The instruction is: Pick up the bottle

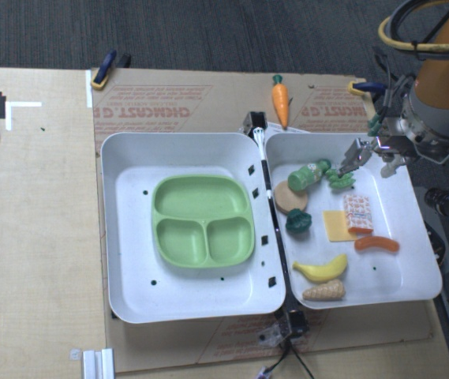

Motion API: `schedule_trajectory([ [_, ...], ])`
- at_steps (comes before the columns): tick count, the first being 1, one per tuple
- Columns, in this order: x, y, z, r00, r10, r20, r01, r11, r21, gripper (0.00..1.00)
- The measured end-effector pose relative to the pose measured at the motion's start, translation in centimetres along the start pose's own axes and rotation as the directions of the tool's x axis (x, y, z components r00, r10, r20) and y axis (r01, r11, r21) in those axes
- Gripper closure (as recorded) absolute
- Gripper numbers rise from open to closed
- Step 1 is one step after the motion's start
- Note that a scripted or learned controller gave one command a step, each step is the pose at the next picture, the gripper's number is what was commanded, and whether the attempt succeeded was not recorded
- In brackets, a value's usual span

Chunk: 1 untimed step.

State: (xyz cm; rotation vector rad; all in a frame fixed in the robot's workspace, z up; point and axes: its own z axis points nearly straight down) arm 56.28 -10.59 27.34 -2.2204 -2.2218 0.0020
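The green bottle [307, 174] lies on its side in the upper left part of the right bin [413, 283]. Its cap end points right, toward a small green leafy toy [339, 181]. My gripper [370, 162] hangs over the bin's upper right part, to the right of the bottle and apart from it. It is open, with nothing between its fingers. The left finger [352, 158] ends just above the leafy toy.
A round tan cookie [290, 199], broccoli [299, 222], cheese slice [336, 226], red-and-white packet [357, 212], sausage [376, 244], banana [321, 269] and bread roll [323, 291] share the right bin. The left bin holds a green divided plate [203, 220]. A carrot [279, 101] lies outside.
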Motion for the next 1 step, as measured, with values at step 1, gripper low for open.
schedule_trajectory([
  [1,-0.05,0.04,-0.93,1.000,0.001,0.001,-0.001,1.000,0.000,1.00],
])
